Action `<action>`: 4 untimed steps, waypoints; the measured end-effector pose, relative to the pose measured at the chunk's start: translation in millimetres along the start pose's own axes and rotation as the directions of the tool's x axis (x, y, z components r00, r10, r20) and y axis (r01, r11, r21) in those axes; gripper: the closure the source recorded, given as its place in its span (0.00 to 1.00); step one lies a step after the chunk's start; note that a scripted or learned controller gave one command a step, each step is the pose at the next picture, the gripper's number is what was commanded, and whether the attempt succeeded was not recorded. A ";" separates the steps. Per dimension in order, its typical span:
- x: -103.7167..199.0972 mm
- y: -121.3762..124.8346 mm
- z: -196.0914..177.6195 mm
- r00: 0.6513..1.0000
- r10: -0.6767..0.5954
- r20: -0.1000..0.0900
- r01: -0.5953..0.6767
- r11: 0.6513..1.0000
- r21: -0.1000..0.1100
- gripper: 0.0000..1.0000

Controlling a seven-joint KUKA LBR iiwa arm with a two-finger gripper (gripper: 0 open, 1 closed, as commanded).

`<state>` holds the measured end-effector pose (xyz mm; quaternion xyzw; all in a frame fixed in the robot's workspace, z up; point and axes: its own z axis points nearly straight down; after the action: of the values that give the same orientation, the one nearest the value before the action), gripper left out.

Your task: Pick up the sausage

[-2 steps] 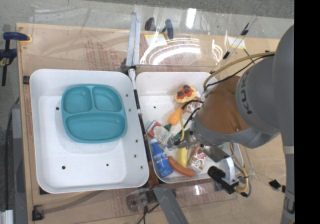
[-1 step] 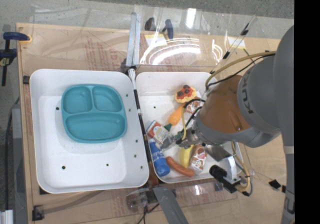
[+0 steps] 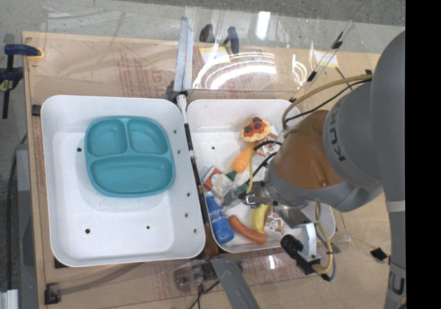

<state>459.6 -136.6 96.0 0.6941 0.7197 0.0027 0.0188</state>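
Note:
The sausage (image 3: 247, 230) is a short reddish-orange link lying flat near the front edge of the right bin (image 3: 207, 118). It lies between a blue bottle (image 3: 219, 221) and a yellow banana (image 3: 260, 218). My gripper (image 3: 253, 195) hangs low over the bin's middle, just above and behind the sausage, and the orange-banded wrist (image 3: 306, 159) covers most of it. Nothing shows held in it.
A carrot (image 3: 241, 160), a pizza slice (image 3: 255, 129) and a small carton (image 3: 213, 180) lie in the right bin near the gripper. The left bin (image 3: 62, 163) holds a teal divided plate (image 3: 129, 154). Cables (image 3: 324, 87) arc over the arm.

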 end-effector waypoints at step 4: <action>2.4 -1.9 1.3 0.997 0.080 -0.002 -0.080 0.997 0.006 0.00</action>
<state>457.7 -134.4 94.5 0.7225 0.6912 0.0020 0.0160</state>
